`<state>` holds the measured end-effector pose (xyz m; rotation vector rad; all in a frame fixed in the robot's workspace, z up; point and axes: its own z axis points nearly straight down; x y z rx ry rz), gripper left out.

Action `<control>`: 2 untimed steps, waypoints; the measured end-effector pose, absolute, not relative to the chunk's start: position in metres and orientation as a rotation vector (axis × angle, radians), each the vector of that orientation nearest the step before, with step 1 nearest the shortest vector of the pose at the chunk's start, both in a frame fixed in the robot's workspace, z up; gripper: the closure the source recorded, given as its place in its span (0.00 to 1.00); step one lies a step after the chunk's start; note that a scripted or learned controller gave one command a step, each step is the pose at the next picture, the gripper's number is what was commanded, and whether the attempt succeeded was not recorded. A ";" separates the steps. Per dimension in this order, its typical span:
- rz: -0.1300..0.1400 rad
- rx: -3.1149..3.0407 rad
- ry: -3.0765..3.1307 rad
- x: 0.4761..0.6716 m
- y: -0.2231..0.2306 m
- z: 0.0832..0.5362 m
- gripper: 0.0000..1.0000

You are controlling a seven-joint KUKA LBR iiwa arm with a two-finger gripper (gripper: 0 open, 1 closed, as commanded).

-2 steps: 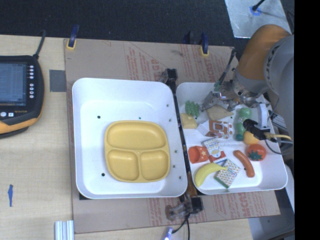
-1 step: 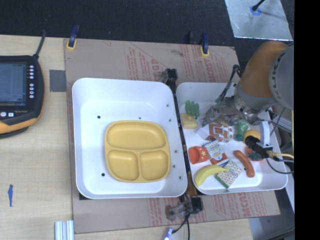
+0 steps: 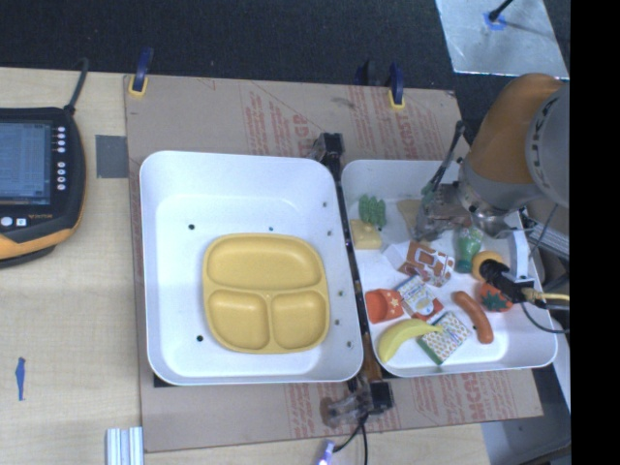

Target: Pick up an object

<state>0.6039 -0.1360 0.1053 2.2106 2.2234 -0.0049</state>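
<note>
The right bin [image 3: 387, 170] holds a jumble of small toy foods: a green bumpy piece [image 3: 372, 208], a pale yellow block [image 3: 365, 234], a brown and white packet [image 3: 428, 262], a red carton [image 3: 386, 304], a yellow banana [image 3: 403, 336], a sausage [image 3: 474, 316] and a colourful box [image 3: 446, 339]. My gripper [image 3: 441, 217] hangs over the bin's back middle, just above the brown packet, with the grey and orange arm [image 3: 513, 139] rising to the right. Its tip is dark and cluttered against the bin.
The left bin [image 3: 165, 211] bears a yellow compartment tray [image 3: 264, 292]. A tablet controller [image 3: 34, 182] lies at the left bench edge. Clamps [image 3: 395, 83] hold the cardboard at the back. Cables run along the right bin's right side.
</note>
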 end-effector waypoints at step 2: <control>-0.008 2.207 2.226 0.604 -0.137 0.115 1.00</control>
